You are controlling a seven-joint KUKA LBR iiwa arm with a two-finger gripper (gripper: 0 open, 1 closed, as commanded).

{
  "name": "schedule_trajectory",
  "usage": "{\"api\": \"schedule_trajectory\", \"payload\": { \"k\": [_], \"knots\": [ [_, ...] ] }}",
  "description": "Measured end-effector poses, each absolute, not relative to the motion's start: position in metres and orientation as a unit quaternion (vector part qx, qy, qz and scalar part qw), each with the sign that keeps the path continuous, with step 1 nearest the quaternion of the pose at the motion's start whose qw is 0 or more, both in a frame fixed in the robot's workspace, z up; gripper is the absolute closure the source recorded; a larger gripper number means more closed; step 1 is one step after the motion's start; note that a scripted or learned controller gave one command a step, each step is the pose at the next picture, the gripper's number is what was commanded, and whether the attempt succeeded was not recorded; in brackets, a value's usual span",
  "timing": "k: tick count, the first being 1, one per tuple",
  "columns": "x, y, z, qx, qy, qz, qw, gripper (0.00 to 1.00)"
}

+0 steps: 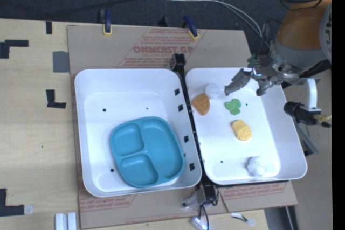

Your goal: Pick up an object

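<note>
Hovering near the right white bin's (291, 143) far edge, the gripper (248, 82) is seen with jaws wide, nothing held. The small green toy piece (233, 106) just below is not yet grasped.

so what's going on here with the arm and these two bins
A grey and orange robot arm reaches in from the right, with its gripper open above the far part of the right bin. It holds nothing yet. Under and near the fingers lie a small green piece, an orange-brown piece, a yellow piece and, at the near edge, a white crumpled thing. The left bin holds a blue divided plate.
</note>
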State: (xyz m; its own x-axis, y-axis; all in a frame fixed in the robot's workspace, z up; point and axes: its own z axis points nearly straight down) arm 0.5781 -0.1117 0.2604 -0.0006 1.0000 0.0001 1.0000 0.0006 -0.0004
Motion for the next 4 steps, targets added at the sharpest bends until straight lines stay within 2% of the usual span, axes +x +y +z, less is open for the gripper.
{"api": "schedule_trajectory", "payload": {
  "k": [1, 2, 3, 4],
  "knots": [
    [0.578, -0.135, 0.225, -0.708, -0.707, 0.0013, 0.001, 0.00],
    [0.624, -0.178, 0.078, -0.708, -0.707, 0.0031, 0.003, 0.00],
    [0.585, -0.185, 0.086, -0.707, -0.707, -0.0004, -0.001, 0.00],
    [0.537, -0.174, 0.086, -0.707, -0.707, -0.0005, -0.001, 0.00]
  ]
}}
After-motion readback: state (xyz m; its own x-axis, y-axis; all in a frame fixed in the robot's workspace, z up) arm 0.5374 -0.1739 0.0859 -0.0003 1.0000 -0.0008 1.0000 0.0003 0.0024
